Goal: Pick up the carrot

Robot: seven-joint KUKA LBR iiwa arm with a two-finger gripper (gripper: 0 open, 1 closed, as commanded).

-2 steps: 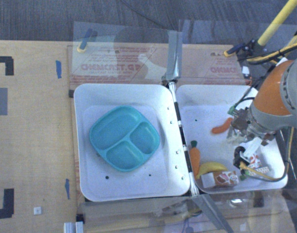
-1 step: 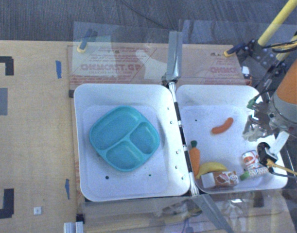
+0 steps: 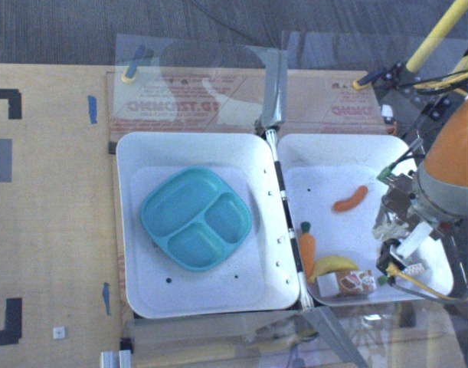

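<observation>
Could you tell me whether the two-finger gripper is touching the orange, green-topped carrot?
Apart: the camera view shows bare white bin floor between the gripper and the carrot.

KUKA arm (image 3: 448,167) over the far-right side of the right bin (image 3: 325,167): big rounded orange band, w/ a smooth grey collar just under it, toward the bin floor. Below the collar the wrist is a cluster of angular silver-grey metal blocks & plates, some edges catching light, dark in the gaps, w/ a small green bit on the side nearest the bin's back wall. Thin blk cables loop off the wrist, up past the bin's back right corner. Gripper (image 3: 388,232) is dull grey metal above the bin's right part; finer detail too small to tell
</observation>
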